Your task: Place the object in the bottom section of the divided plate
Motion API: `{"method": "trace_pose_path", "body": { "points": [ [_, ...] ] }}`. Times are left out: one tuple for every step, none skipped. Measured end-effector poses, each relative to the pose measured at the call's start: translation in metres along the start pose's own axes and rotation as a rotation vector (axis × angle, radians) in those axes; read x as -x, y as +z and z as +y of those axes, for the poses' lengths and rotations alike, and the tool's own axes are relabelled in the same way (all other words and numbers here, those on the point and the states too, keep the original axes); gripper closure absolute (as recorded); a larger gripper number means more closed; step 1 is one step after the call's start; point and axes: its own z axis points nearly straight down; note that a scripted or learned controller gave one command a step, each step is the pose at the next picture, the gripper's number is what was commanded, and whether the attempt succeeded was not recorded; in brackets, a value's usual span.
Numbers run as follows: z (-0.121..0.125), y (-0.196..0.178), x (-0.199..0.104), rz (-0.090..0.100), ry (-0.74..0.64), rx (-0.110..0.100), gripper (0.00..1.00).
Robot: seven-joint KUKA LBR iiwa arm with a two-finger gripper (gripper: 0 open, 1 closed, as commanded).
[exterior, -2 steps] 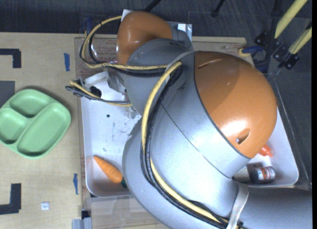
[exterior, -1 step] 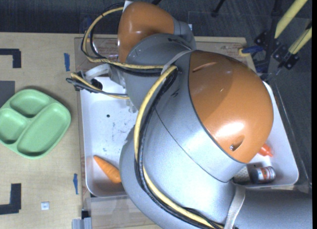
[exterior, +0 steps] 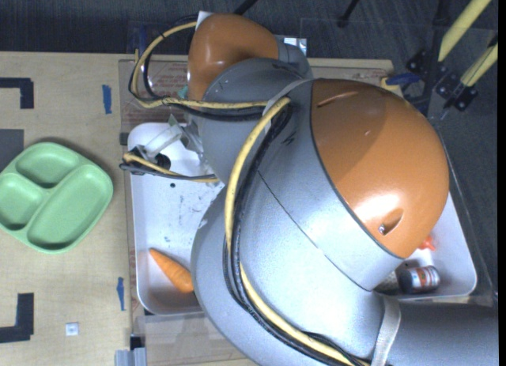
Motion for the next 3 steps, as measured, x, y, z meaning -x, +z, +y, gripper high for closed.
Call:
{"method": "trace_pose_path", "body": {
  "points": [
    [0.003,0.008,-0.001,0.004,0.17,-0.001,1.0],
    [0.004,-0.001,-0.001,0.004,0.172,-0.003,1.0],
    [0.009,0.03,-0.019,0.008,0.269,-0.003,1.0]
  ]
}}
